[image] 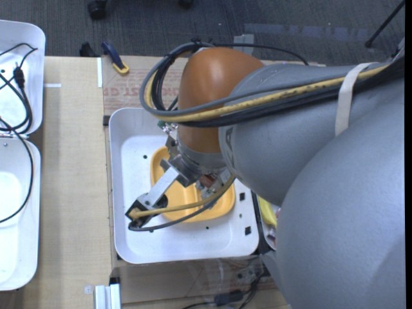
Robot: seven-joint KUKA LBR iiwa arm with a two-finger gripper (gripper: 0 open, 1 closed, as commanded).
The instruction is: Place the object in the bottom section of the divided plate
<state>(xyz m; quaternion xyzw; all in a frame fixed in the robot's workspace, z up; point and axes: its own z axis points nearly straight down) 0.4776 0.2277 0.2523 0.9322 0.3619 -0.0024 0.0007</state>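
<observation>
my gripper (205,180) hangs right over the plate (215,211) in the bin (129,147), my wrist covering most of it. i can't tell how open it is or whether it holds the object. the bottom section, i judge, lies just toward the bin's near edge.

The bench (72,172) is viewed from one camera fixed above it, tilted downward at a slant. The white bin (136,163) is framed near the centre at close range, the arm (335,192) is seen reaching in from the right, and dark floor (270,5) is included along the top.
</observation>
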